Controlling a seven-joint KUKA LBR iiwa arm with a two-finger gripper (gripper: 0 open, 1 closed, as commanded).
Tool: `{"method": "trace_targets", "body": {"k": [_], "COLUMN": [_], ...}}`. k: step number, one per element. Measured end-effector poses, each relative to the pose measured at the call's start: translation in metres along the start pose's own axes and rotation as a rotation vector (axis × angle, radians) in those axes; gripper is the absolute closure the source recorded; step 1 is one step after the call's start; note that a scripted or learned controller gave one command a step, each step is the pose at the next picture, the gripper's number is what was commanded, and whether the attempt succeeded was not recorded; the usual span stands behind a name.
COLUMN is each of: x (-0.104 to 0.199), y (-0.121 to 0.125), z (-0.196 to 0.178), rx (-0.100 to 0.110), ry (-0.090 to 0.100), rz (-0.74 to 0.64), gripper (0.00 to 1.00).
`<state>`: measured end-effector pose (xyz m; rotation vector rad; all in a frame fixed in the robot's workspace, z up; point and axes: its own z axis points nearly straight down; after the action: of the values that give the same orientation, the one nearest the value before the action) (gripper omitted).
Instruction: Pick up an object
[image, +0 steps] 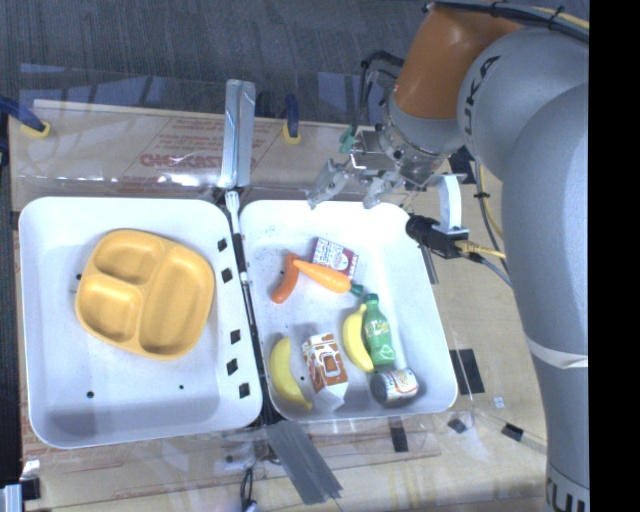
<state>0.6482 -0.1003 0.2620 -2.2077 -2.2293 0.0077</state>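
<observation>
The left bin (50, 400) holds one thing, a yellow divided plate (145, 292) lying flat toward its upper half, with three compartments that carry nothing.

Just right of the divider, the right bin (400, 225) is crowded. Nearest the divider lies a banana (287, 375) along the lower left, with a small carton (325, 365) touching its right side. Above them an orange carrot (322, 275) lies on a slant, its long axis running from upper left to lower right, crossing a second short orange piece (284, 288). A small box (335, 256) with a dark red face sits just above the carrot. Further right, a second banana (355, 340) stands nearly upright in the view, and a green bottle (378, 335) rests against it, cap toward the top. A dark can (396, 386) lies at the bottle's foot in the lower right corner.

The claw (350, 185) hangs over the far rim of the right bin, its two pale fingers spread apart and nothing between them. Every candidate lies below it in the view, toward the near side; the small box and the carrot are closest, almost straight beneath. The carrot's slant probably means that the fingers need to close across it, not along it. No object is lifted; the pick is not yet begun.
</observation>
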Motion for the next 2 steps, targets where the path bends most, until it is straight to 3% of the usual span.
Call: {"method": "trace_targets", "body": {"k": [1,2], "x": [-0.024,-0.066], "y": [-0.073,-0.037], "z": [0.08,0.164], "rx": [0.0,-0.016], "ry": [0.001,-0.003], "rz": [-0.155,-0.241], "gripper": [0.0,0.0]}}
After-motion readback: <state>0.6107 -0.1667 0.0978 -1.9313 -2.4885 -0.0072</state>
